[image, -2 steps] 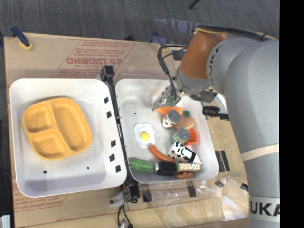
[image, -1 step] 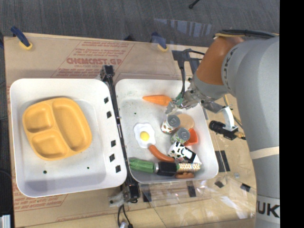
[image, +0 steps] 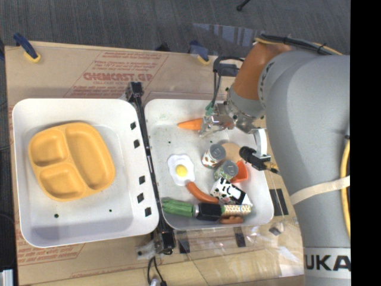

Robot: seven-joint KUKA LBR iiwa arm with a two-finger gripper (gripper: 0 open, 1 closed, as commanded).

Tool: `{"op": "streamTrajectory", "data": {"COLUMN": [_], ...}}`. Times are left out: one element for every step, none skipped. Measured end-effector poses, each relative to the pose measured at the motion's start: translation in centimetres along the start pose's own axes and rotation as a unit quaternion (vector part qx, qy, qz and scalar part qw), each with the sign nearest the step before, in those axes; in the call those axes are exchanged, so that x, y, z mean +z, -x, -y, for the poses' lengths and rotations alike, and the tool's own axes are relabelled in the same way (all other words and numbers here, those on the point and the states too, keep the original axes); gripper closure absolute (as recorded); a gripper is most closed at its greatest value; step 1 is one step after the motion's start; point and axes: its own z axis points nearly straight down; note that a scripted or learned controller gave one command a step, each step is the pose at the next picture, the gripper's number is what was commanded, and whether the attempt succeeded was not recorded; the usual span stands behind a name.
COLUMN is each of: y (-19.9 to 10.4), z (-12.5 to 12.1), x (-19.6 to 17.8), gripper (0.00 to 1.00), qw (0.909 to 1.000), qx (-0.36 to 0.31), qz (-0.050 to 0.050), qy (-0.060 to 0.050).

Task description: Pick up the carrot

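Two white bins (image: 143, 216): one carrot (image: 190, 124) beside the hand (image: 209, 124).

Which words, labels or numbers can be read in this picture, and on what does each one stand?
"CHEMCAST GP": red print on the brown paper sheet under the bins; the smaller red lines around it are too blurred to read.
"UKA": white letters on the arm's base, cut off at the left by the edge of the part.
The cans and the small packages in the right bin have labels too small to read.

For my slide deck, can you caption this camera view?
Grey arm's gripper poised at the orange carrot in the right white bin, among toy foods.
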Motion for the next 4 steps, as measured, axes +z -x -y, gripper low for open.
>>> {"op": "streamTrajectory", "data": {"y": [0.0, -1.2, -1.4, -2.4], "z": [-0.1, -1.2, -1.2, 7.3], "x": [-0.1, -0.1, -1.1, 0.1], "gripper": [0.00, 0.00, 1.00, 1.00], "qw": [1.0000, 0.9857, 0.9865, 0.9971], "qx": [0.000, 0.168, 0.164, 0.076], "qz": [0.000, 0.000, 0.000, -0.001], "qy": [0.001, -0.001, -0.003, -0.002]}}
